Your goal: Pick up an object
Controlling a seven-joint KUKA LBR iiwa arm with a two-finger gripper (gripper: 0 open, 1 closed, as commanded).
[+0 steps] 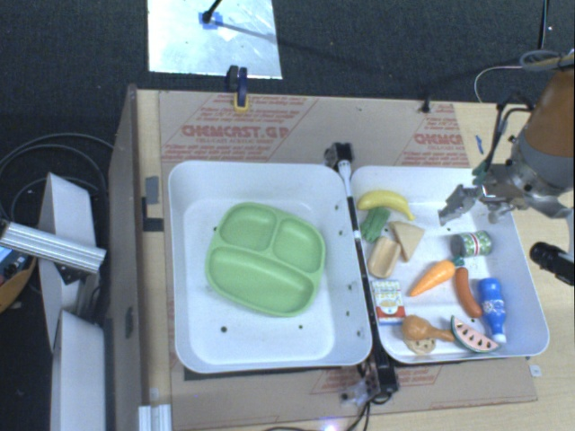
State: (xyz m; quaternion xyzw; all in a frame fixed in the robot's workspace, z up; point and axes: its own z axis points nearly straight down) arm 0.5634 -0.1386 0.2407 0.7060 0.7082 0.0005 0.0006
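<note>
Toy foods are scattered in the right bin (526,268): a banana (386,202), a carrot (431,277), a blue bottle (491,308) and a watermelon slice (473,337). A small green-labelled can (472,243) is seen lying on its side above the carrot.

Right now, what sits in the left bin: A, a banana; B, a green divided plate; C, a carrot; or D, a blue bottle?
B: the green divided plate lies alone in the left bin; the banana, blue bottle and carrot lie in the right bin.

A robotics lab — white bins (269,173) on a cardboard-lined bench (269,124), loose cables (54,155), dark carpet.
</note>
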